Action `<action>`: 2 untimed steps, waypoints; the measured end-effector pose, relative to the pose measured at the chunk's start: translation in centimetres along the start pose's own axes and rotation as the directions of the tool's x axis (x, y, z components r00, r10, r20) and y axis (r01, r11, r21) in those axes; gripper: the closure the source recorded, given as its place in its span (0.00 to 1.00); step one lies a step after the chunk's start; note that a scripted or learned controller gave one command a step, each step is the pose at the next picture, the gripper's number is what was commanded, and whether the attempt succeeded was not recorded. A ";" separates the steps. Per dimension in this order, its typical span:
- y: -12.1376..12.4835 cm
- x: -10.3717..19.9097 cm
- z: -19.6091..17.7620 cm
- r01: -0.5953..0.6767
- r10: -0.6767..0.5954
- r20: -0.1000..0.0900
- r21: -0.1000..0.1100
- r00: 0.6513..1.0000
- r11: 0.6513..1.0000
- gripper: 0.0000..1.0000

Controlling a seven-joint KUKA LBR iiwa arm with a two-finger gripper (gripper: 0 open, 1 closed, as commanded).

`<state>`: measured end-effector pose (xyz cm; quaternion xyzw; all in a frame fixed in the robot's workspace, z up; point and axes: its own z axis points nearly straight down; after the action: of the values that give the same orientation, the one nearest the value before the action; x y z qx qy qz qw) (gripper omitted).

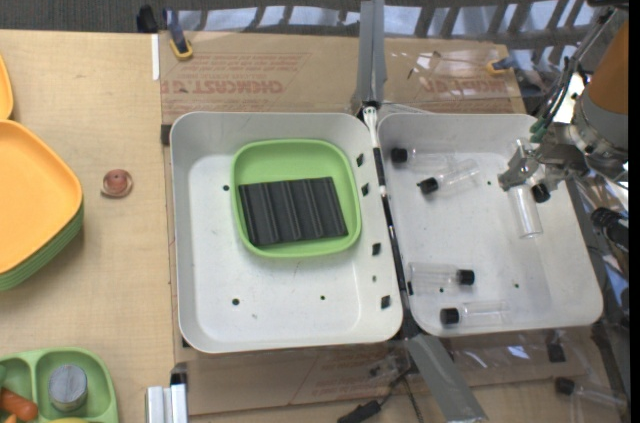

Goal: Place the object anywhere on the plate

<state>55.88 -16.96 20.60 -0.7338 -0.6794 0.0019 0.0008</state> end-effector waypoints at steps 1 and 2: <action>0.0 0.0 0.0 0.000 0.000 0.000 0.000 1.000 1.000 0.00; -1.7 2.8 -3.6 -0.177 0.177 0.000 -0.002 0.984 0.984 0.00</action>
<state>54.43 -14.02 24.21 -0.7914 -0.6113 0.0012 0.0000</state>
